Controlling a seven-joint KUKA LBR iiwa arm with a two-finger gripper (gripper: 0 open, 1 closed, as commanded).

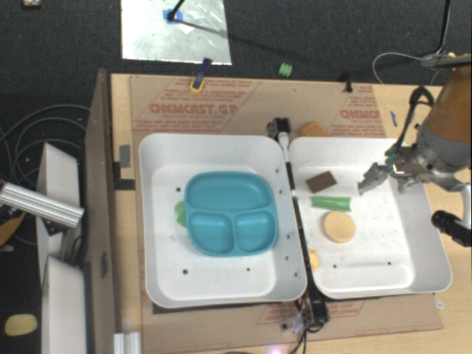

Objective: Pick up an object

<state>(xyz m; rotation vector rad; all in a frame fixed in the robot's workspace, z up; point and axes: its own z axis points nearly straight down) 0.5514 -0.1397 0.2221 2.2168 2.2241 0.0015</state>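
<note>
Brown block [321,181] lies left of jaws [371,180].

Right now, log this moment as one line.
hand above right bin | nothing seen held | brown block, green stick, tan disc lying there

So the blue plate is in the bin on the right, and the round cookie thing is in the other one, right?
Not quite. The camera view shows the blue plate in the left bin. The round cookie thing is in the other one, the right bin.
</note>
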